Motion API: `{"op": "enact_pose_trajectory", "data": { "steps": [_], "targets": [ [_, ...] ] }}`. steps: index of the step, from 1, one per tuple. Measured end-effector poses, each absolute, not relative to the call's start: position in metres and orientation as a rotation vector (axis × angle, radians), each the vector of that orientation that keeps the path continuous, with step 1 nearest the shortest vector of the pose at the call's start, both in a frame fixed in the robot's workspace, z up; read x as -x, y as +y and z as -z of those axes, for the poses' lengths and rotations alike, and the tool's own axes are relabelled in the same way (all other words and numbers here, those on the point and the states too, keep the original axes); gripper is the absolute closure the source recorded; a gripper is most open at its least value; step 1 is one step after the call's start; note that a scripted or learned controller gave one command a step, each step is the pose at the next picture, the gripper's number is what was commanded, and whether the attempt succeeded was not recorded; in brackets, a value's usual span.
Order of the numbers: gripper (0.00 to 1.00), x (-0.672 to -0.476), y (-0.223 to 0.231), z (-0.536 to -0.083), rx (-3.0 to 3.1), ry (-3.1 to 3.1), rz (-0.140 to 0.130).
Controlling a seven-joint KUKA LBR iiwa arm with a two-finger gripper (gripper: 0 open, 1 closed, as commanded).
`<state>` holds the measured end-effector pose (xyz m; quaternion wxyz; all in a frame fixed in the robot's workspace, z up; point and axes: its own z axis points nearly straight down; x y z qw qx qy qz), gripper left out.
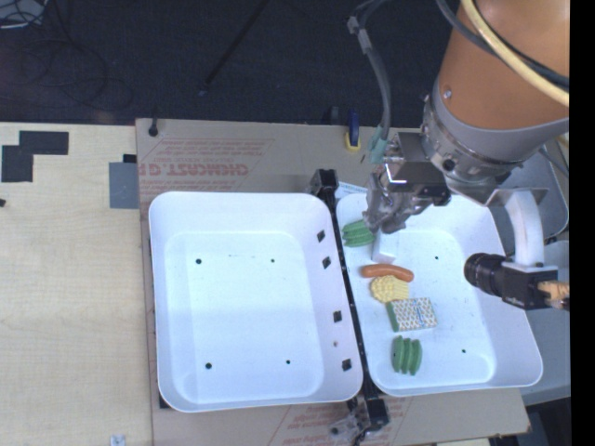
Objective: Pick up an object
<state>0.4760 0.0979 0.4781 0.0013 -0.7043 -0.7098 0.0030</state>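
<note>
Green is what sits closest to your gripper (383,219): a small rounded green piece (357,234) lies just to its left, touching or nearly touching the tool, hard against the divider wall of the right bin (502,365). You cannot tell from this angle whether the tool is spread or closed, nor whether anything sits within it, so count nothing as held.

Just below the gripper lies an orange sausage-shaped piece (387,271). Touching that, further down, is a yellow corn-like piece (390,290), then a patterned packet (412,314), and furthest from the tool a dark green pod-like piece (406,354). All of them are in the right bin, while the left bin (177,249) lies well to the gripper's left.

Judge the risks this way. The green piece is rounded and pressed near the wall, so a descent slightly off centre would likely push it against the divider or roll it away instead of trapping it. The tool could also strike the wall itself. The orange and yellow pieces touch, so closing there may catch both, or nudge one and lose the other.
</note>
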Motion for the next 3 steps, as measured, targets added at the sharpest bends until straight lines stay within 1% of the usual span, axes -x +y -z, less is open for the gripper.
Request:
{"op": "enact_pose_trajectory", "data": {
  "steps": [3],
  "targets": [
    [1.0, -0.477, 0.1, -0.505, 2.181, -2.248, -0.025]
  ]
}}
